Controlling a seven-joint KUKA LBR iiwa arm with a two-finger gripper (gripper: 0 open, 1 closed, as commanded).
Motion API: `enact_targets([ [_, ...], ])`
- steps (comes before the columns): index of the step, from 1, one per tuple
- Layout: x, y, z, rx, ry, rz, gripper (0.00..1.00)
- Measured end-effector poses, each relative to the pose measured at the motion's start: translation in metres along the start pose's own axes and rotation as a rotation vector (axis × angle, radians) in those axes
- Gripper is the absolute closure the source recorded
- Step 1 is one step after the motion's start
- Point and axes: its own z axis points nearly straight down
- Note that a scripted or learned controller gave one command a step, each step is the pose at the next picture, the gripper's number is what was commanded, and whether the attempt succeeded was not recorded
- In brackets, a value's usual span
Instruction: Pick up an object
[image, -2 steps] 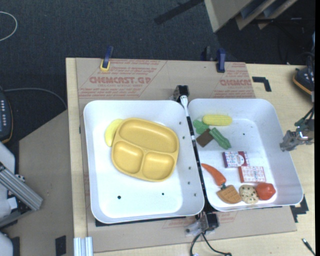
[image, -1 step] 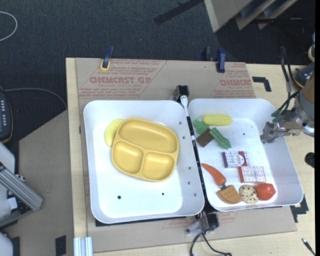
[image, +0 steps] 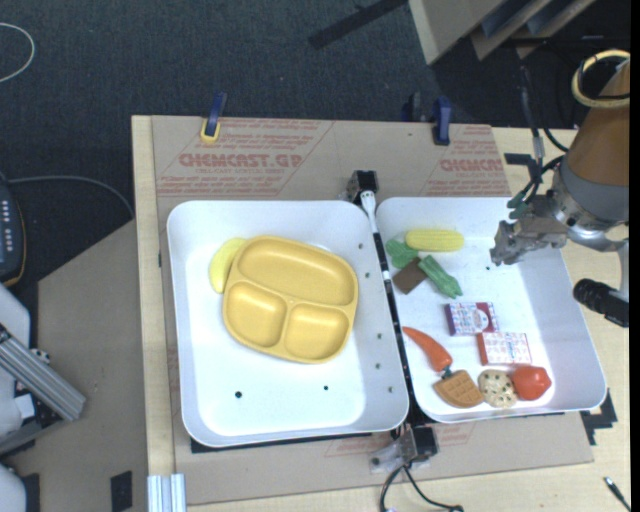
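Gripper (image: 508, 247) hovers over the upper right part of the right bin (image: 575, 330); whether it is wide or narrow cannot be told.

Just to its left lies a corn cob (image: 435, 239), with a green piece (image: 437, 275) and a brown block (image: 408, 279) below that. Below the gripper sit two small red-and-white boxes (image: 470, 318), then a tomato (image: 530, 380), a cookie (image: 494, 386) and a red pepper (image: 429, 347). Far left, the left bin (image: 200, 350) holds a yellow divided plate (image: 290, 297).
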Motion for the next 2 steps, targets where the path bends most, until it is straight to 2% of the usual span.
enact_targets([
  [2,0.100,0.058,-0.014,0.000,0.001,0.000,1.00],
])
